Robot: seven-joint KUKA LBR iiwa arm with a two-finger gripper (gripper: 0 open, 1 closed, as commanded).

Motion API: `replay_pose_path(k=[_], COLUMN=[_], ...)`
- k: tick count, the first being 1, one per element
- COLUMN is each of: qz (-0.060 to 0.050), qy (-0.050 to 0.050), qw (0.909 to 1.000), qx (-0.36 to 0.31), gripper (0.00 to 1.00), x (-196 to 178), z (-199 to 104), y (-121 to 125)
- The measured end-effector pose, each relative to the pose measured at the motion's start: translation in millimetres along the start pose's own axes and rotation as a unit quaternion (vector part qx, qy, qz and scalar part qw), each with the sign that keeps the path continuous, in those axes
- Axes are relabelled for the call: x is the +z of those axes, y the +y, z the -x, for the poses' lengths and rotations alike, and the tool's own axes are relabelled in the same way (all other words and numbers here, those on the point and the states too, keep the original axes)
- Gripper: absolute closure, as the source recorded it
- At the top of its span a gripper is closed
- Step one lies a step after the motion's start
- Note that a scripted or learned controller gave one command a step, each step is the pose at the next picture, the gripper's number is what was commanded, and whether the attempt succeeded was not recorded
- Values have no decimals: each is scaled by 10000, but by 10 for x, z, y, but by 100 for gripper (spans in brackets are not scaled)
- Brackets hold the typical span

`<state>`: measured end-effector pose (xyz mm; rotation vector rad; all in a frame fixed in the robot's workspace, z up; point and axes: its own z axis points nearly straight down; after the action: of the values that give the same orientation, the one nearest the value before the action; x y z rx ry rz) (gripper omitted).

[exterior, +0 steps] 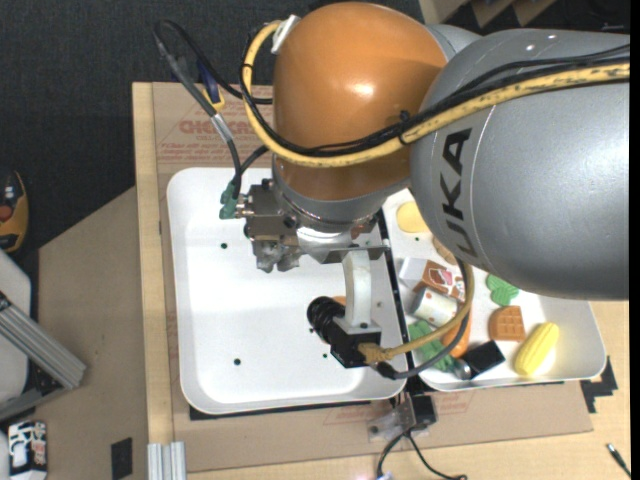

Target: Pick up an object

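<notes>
My gripper [270, 253] hangs over the left white bin [220, 348], near its middle, below the orange wrist band. I see nothing held in it. The loose objects lie in the right bin [583, 372]: a yellow corn-like piece [535, 349], an orange waffle [507, 323], a green piece [500, 291], a brown and white box [440, 280], a white cylinder [432, 306], a flat black item [485, 358] and a pale yellow piece [411, 218]. The arm hides much of that bin.
Both bins rest on a cardboard sheet [160, 138] on the bench. The ridge between the bins [392, 268] runs just right of the gripper. Metal framing [35, 343] stands off the bench's left side.
</notes>
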<state>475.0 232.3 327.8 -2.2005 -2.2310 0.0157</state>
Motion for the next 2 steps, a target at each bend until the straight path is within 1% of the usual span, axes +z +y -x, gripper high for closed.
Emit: replay_pose_path(k=[1, 2], qz=[36, 165], qy=[-7, 36], qw=[9999, 9998], qx=[101, 61], gripper=[100, 100], x=[169, -1270], z=[618, 430], y=[34, 720])
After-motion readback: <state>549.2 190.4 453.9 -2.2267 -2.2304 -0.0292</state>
